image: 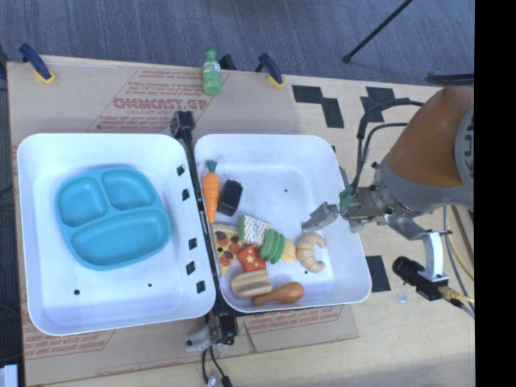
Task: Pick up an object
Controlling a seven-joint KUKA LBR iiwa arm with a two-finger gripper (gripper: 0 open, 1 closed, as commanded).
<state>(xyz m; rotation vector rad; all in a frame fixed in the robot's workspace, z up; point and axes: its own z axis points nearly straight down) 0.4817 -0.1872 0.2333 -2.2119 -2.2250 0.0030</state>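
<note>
Gripper reaching in over the right side of the right white plastic bin; whether it is open or closed I cannot tell, and nothing shows between its tips. Just below it lies the pale tan toy croissant, the nearest thing to take. A good pick likely means centring above the croissant and descending straight, clear of the bin wall close behind the gripper. Beyond the croissant, farther from the gripper, sit a green toy vegetable, a brown toy drumstick and an orange plastic carrot, crowded together. Bare bin floor lies beside the gripper, toward the far rim. Farthest away, the left bin holds a blue divided plate.
</note>
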